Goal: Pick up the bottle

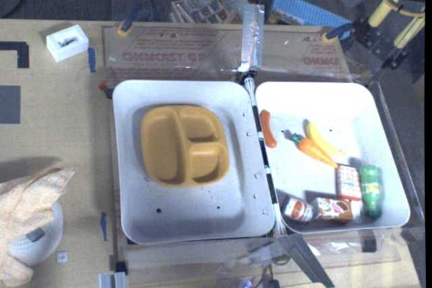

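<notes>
Print on the small carton [347, 182] and the lying packet [333, 209] is reading too blurred to identify, and the crumpled cloth [30, 195] is running off the frame's left edge.

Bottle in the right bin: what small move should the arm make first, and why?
Probably bring the arm in over the right bin's near-right corner, above the green bottle. It lies there close to the bin's right wall, with a red-and-white carton right against its left side, so a descent from straight above, centred on the bottle, seems safest.
</notes>
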{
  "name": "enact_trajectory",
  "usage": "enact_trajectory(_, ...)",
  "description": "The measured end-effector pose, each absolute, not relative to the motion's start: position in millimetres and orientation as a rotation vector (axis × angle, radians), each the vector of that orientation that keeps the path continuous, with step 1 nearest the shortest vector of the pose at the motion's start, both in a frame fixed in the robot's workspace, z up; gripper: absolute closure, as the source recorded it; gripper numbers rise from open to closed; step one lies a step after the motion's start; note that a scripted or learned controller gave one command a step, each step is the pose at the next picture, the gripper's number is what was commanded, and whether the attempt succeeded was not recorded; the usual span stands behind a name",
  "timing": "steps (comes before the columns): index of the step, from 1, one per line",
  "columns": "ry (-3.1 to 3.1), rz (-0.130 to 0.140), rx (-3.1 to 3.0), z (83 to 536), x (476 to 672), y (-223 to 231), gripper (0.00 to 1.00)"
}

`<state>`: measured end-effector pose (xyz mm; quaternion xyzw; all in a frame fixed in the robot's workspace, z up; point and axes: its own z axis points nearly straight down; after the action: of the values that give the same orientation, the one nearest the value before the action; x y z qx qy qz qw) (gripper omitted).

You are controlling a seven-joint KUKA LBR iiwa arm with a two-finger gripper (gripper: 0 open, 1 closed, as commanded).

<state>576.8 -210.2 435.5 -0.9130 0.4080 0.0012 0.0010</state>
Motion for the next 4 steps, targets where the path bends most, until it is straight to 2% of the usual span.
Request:
enact_trajectory(1,0.683,-0.006,-3.063,435,596.8,-215,1.0)
enact_trajectory(2,0.307,-0.008,-3.123,435,651.8,-220,1.0)
enact_trajectory(3,0.306,-0.004,-3.122,435,627.3,-220,1.0)
enact_trajectory(4,0.309,-0.007,-3.122,435,667.9,-221,1.0)
